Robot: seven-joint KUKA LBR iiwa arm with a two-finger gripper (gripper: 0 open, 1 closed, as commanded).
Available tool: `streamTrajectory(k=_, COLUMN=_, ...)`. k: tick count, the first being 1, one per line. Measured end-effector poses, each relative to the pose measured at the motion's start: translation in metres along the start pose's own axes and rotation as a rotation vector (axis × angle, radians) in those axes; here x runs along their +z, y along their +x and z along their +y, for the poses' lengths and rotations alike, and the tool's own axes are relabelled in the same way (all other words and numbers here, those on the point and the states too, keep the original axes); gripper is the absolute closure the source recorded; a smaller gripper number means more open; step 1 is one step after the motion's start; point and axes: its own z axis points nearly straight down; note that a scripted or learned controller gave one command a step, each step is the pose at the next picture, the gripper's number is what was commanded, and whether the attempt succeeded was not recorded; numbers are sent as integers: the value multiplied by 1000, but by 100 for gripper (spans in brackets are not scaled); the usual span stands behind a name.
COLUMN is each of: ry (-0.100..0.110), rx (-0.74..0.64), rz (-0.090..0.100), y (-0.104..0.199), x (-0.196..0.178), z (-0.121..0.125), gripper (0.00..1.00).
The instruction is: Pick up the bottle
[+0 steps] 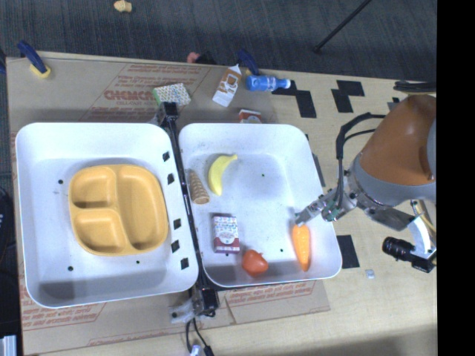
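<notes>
Gripper (308, 214) hovers at the right bin's (245, 136) right edge, just above the carrot (301, 246); its grip state cannot be told. Bottle (263, 84) lies far off on the bench.

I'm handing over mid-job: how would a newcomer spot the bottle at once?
Start at the right bin, then look past its far rim onto the cardboard bench top. The bottle lies on its side there, outside both bins. It is the one bright blue item, right of a small white carton.

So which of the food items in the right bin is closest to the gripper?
The carrot, lying by the right bin's right edge just below the gripper. The tomato, banana and cone all sit farther left.
</notes>
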Motion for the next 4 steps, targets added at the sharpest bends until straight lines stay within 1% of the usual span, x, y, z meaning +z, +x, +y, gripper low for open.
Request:
streamTrajectory(k=1, ry=-1, rx=-391, rz=-2, y=0, x=-12, z=1, gripper=100)
streamTrajectory(k=3, ry=1, rx=-1434, rz=3, y=0, x=9, z=0, gripper=100)
streamTrajectory(k=4, ry=0, rx=-1174, rz=-3, y=-5, x=-23, z=12, gripper=100)
